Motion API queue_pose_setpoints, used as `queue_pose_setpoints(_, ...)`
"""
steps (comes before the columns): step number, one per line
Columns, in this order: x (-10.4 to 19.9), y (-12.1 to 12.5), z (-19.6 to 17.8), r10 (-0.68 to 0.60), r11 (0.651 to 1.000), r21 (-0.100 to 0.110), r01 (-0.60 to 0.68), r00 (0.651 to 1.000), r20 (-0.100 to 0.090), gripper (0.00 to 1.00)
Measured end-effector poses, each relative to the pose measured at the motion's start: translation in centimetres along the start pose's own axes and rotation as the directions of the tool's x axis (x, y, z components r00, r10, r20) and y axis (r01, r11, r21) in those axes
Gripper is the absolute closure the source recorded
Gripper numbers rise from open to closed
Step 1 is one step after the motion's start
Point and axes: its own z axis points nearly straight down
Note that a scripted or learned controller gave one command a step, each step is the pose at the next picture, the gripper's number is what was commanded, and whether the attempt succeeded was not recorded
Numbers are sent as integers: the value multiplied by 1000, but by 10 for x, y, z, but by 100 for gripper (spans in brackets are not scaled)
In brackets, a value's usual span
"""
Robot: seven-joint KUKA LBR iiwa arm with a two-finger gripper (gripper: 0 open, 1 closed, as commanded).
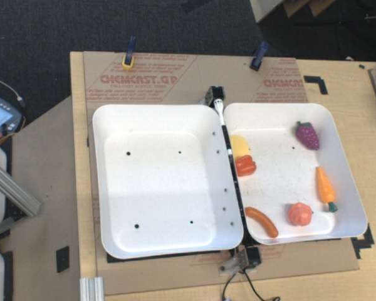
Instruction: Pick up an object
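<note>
Toys lie in the right shallow white plastic bin: a purple plastic grape bunch near its far right corner, an orange toy carrot along the right wall, a pink round fruit and an orange-red sausage near the front, and a yellow piece touching a red piece against the left wall.

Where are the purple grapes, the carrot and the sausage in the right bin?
purple grapes (308, 135), camera view, middle of the bunch.
carrot (325, 187), camera view, middle of its orange body.
sausage (262, 222), camera view, middle of its length.
</note>
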Motion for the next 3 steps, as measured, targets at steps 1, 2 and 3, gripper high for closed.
queue_pose_setpoints(1,-1,1,-11,0,1000,-6,0,1000,4,100)
queue_pose_setpoints(2,-1,3,-22,-1,1000,-12,1,1000,8,100)
queue_pose_setpoints(3,-2,4,-33,-1,1000,-18,1,1000,12,100)
